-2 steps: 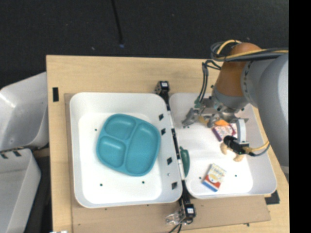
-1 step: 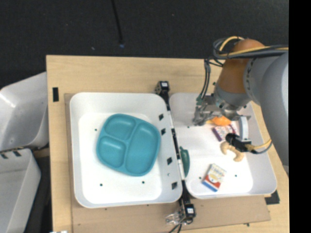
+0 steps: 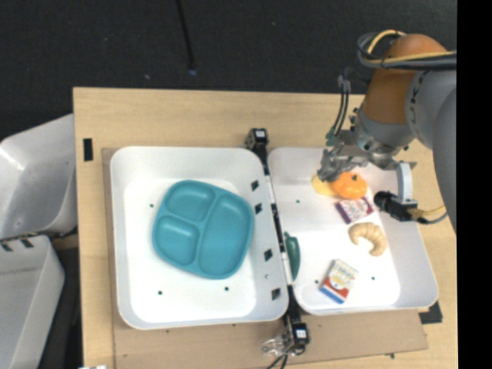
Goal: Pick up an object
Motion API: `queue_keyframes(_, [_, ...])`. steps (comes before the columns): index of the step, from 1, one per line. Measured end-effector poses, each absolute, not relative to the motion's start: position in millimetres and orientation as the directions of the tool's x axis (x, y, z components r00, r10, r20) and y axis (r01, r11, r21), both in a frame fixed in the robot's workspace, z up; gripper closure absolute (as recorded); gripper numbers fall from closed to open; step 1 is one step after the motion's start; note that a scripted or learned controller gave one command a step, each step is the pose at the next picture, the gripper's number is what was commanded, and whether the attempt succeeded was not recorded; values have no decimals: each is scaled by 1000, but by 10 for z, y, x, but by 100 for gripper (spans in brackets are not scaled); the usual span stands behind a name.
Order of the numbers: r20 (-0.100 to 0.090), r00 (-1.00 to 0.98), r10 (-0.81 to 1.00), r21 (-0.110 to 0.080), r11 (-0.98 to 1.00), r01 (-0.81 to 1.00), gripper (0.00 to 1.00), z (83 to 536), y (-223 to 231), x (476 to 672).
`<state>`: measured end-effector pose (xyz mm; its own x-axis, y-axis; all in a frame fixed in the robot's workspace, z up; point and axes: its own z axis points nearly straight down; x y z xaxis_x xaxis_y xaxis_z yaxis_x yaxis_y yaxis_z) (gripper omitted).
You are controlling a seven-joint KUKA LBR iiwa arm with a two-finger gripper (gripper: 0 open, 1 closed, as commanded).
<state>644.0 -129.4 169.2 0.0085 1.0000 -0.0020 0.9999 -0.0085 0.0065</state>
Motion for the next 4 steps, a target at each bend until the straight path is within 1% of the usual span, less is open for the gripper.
queue_keyframes(1, [-1,-2,1000,6,2,1000,100,2152,-1249,6480])
queue_keyframes(2, [-2,-3,1000,7,3,1000,100,2781,-1202,6495])
queue_keyframes(3, [-1,-4,1000,-1,4,1000,100,2656,-784,6280])
queue_keyframes(4, [0,-5,1000,-1,5,1000,100,2520,-307,6176])
